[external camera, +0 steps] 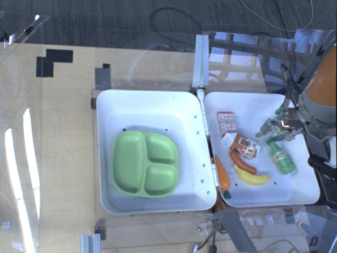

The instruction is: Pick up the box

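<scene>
A small red and white box (226,123) lies flat in the upper left of the right bin (263,101). An orange and white carton (246,146) lies tilted just below it, near the bin's middle. My gripper (276,130) hangs over the right half of this bin, right of both, directly above the cap of a green bottle (282,160). Its fingers look spread, with nothing between them. The grey arm with its orange band (321,86) comes in from the right edge.
A red sausage (243,163), a yellow banana (253,179) and an orange carrot (224,177) lie along the right bin's lower part. A green divided plate (146,163) sits in the left bin (147,104). A metal divider (206,141) separates the bins.
</scene>
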Available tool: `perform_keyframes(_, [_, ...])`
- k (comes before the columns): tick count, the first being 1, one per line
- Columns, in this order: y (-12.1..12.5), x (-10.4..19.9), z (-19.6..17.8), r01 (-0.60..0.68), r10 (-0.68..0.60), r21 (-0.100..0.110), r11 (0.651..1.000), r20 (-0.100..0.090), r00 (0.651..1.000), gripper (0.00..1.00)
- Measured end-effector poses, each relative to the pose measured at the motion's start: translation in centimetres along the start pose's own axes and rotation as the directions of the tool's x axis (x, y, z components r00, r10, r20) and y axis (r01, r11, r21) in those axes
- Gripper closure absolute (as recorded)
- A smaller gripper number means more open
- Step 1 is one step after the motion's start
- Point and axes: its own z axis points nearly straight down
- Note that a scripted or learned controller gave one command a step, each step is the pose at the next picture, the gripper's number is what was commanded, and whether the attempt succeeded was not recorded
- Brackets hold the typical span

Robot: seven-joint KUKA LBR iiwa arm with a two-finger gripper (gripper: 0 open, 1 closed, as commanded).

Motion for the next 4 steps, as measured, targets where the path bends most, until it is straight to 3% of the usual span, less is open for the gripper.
perform_keyframes(1, [5.3,1.6,11.3,0.005,-0.005,-0.003,1.000,0.000,1.000,0.00])
perform_keyframes(2, [9.7,4.4,12.5,0.054,-0.054,-0.004,0.999,0.001,0.999,0.00])
perform_keyframes(3, [12.8,4.5,12.6,0.109,-0.109,0.015,0.994,0.001,0.994,0.00])
perform_keyframes(4, [8.2,5.4,12.4,0.169,-0.169,-0.004,0.986,0.000,0.986,0.00])
